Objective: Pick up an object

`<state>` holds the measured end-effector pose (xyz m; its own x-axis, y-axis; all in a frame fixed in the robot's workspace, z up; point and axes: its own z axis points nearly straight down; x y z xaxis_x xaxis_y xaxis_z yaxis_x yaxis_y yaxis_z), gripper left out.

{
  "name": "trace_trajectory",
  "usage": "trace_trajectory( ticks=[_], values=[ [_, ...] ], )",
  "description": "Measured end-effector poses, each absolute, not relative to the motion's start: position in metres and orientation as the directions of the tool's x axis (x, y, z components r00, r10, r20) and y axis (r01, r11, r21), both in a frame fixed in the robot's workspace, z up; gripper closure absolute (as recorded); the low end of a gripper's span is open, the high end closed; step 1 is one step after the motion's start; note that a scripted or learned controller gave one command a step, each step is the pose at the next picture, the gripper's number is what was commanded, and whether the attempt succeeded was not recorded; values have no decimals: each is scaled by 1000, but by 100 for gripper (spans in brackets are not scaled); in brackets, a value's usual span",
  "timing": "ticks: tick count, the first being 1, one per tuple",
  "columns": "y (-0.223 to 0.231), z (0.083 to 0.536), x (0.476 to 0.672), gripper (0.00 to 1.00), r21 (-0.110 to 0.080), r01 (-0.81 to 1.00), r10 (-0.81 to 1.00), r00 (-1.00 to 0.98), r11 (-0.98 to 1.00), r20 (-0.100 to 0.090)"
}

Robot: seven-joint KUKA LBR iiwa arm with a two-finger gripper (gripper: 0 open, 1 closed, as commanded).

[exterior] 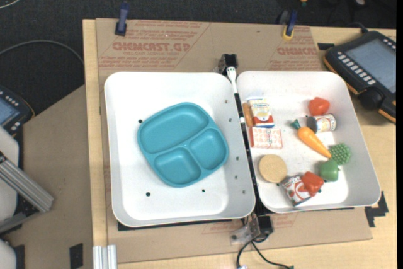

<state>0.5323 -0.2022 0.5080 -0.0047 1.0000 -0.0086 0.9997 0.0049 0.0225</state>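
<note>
The right bin [352,104] holds several toy foods. A small carton [259,114] and a flat white and red packet [266,137] lie at its left side. A round tan cookie [272,168] sits below them. A red tomato [319,105] rests above a small jar [322,123]. An orange carrot [312,140] lies in the middle. A green broccoli piece [340,152], a green pepper [329,170], a red piece [312,182] and a can [291,189] crowd the lower right.
The left bin [126,110] carries a teal three-compartment plate [182,143]. A black tablet-like device [368,66] lies at the bench's right edge. Blue [121,17] and yellow [290,26] clamps hold the cardboard's far edge.
</note>
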Motion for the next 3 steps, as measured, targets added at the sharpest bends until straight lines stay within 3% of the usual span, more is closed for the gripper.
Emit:
trace_trajectory(
  ticks=[1,2,3],
  values=[
    [-166,509,477,100,-2,1000,1000,-2,2,1],
    [-216,411,479,100,-7,1000,1000,5,-5,1],
    [-224,540,547,100,18,1000,1000,-3,3,-9]
  ],
)
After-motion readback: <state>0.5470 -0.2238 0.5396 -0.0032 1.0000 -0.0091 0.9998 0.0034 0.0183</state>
